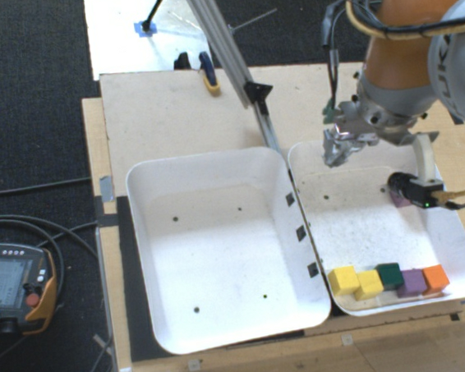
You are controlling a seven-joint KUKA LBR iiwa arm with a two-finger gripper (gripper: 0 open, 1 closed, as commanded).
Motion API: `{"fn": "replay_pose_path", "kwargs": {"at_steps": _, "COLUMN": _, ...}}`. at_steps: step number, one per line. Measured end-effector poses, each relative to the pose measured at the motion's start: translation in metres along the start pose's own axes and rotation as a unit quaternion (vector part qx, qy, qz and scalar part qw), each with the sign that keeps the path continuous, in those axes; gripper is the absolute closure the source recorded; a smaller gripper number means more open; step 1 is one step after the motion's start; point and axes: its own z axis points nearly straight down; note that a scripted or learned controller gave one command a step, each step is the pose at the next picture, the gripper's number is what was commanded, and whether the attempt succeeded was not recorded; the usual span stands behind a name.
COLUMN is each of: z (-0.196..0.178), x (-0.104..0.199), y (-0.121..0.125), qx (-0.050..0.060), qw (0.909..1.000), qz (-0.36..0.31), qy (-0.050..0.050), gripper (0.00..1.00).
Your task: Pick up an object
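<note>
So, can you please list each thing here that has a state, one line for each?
tool: above the right bin's far end, holding nothing that shows
yellow blocks: lying in the right bin, near edge
green block: lying beside them
purple block: lying
orange block: lying
left bin: flat on bench

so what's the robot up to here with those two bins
A grey and orange arm reaches in over the right-hand bin, its gripper hanging above the bin's far end. Nothing can be seen between its fingers. The things to pick lie along that bin's near edge: two yellow blocks, a green block, a purple block and an orange block. Another small purple piece sits by the right wall. The left bin sits alongside. No pick has been made yet.
</note>
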Motion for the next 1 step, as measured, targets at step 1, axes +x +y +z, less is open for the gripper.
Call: {"fn": "replay_pose_path", "kwargs": {"at_steps": 1, "z": 0.0978, "x": -0.0596, "y": -0.0206, "qx": 0.007, "qw": 1.0000, "qz": 0.007, "qy": -0.001, "gripper": 1.00}}
